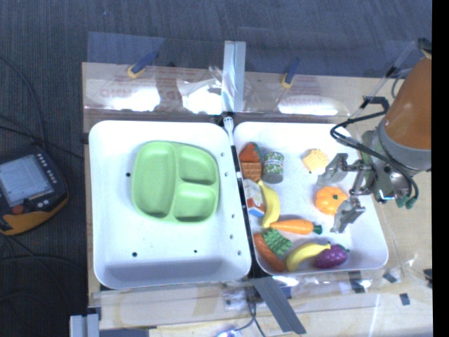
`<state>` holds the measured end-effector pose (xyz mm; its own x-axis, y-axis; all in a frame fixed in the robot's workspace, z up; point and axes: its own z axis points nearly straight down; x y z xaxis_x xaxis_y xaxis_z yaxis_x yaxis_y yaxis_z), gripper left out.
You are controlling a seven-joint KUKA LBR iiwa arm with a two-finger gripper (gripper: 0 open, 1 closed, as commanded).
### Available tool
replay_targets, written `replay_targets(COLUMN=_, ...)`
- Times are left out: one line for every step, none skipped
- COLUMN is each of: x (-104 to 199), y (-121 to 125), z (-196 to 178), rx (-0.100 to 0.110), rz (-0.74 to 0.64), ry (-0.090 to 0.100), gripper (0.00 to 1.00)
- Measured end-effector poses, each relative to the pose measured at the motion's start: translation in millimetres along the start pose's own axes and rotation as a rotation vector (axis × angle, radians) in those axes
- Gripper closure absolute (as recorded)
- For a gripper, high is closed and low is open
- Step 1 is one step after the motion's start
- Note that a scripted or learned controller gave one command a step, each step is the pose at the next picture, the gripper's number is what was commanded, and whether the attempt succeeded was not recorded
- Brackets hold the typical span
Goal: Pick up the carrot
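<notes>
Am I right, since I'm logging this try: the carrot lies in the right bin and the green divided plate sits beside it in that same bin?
Not quite. The carrot does lie in the right bin, but the green divided plate sits in the left bin, apart from the food. The camera view shows it.

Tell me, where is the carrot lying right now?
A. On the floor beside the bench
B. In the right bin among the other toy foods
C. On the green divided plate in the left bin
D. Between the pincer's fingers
B: the carrot lies in the right bin, between a banana and another banana.
</notes>
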<state>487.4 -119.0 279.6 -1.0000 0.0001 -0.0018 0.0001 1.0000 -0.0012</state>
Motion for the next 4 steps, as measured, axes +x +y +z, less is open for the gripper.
replay_targets(x=2.2, y=3.7, z=182.3, rx=0.000, rz=-0.005, ry=-0.001, gripper=0.00)
replay_targets(x=-18.1, y=17.1, z=188.9, rx=0.005, rz=-0.055, ry=-0.004, gripper=0.00)
replay_targets(x=-21.5, y=18.6, z=177.9, rx=0.006, rz=-0.057, ry=-0.014, gripper=1.00)
replay_targets(x=-16.1, y=88.6, z=93.8, rx=-0.003, rz=0.043, ry=-0.004, gripper=1.00)
